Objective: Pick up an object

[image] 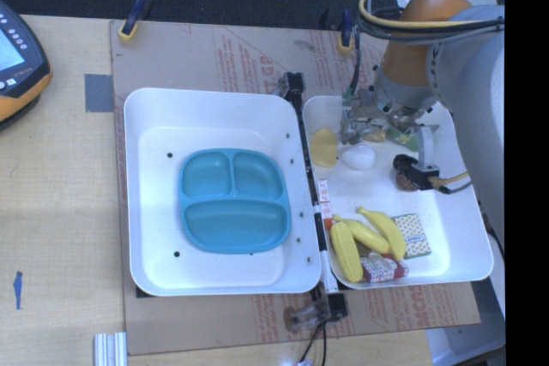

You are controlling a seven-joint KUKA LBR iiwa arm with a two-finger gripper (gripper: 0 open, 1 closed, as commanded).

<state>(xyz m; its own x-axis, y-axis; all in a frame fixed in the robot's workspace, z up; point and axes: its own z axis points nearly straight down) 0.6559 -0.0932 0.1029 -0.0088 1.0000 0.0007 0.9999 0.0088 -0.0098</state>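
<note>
Jaws: state unclear | gripper above smooth white egg | right bin | glossy curved bananas

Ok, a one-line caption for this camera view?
Gripper low in the right bin above a white egg; blue plate in the left bin.
</note>
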